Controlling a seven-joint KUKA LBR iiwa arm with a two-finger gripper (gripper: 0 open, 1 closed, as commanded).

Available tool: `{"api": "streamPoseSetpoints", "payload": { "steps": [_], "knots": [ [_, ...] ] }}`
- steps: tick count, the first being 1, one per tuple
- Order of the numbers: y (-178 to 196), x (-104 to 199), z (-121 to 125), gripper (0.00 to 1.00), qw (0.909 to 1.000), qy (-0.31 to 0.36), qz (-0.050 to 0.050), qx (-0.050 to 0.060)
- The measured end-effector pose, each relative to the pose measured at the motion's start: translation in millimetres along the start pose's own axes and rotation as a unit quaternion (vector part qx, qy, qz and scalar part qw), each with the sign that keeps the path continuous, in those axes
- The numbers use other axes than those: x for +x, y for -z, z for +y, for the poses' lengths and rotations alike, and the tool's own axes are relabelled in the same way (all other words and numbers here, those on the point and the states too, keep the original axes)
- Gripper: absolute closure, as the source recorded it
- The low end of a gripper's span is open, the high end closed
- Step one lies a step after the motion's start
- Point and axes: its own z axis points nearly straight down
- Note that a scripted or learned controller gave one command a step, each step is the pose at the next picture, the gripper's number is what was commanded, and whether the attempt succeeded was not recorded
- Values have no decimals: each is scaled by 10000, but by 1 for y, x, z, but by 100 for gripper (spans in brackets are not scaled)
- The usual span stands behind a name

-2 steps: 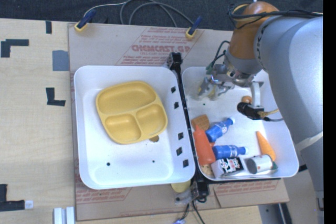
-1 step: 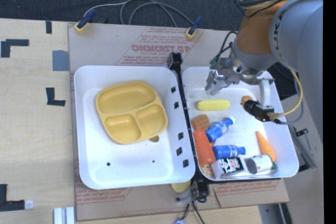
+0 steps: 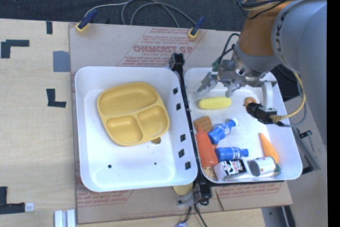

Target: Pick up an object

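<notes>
Two-finger gripper (image 3: pixel 219 86) with its metal fingers spread apart and nothing between them, poised over the upper part of the right shallow white bin (image 3: pixel 291 138), just above a yellow plastic corn cob (image 3: pixel 214 103) that lies crosswise near the central divider. The step in hand appears to be the approach; the corn cob looks the likeliest target, and the next move calls for a straight descent so the fingers straddle the cob before closing. Below the cob lie a brown waffle-like piece (image 3: pixel 202 124), a blue bottle with a white cap (image 3: pixel 221 131), an orange-red cylinder (image 3: pixel 206 149), a second blue bottle (image 3: pixel 231 153), a black-and-white carton (image 3: pixel 230 168), a grey can (image 3: pixel 262 167) and an orange carrot (image 3: pixel 269 148). The left white bin (image 3: pixel 85 114) holds a yellow three-compartment plate (image 3: pixel 133 112)
</notes>
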Motion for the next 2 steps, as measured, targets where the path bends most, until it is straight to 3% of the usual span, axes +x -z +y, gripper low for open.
{"api": "streamPoseSetpoints", "payload": {
  "steps": [1,2],
  "knots": [
    [0,11,-3,0,10000,2,2,2],
    [-79,-22,10,0,9999,9,-16,-107]
  ]
}}
